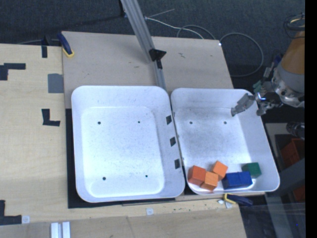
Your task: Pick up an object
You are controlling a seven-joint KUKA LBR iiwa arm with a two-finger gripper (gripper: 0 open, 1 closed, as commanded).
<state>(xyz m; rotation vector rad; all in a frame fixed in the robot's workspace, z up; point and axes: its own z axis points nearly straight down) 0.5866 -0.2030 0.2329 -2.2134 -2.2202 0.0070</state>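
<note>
The grey arm with its orange band point(296, 58) reaches in from the right, and its two-finger gripper point(250, 104) hangs above the upper right rim of the right shallow white bin point(208, 133). How wide the gripper stands cannot be told, and nothing shows in its grasp. Along that bin's near wall lie three orange blocks point(207, 175) clustered together, a flat blue block point(237, 180) just beside them, and a small green block point(253, 169) at the blue one's right. The left shallow white bin point(119, 143) sits alongside.
</note>
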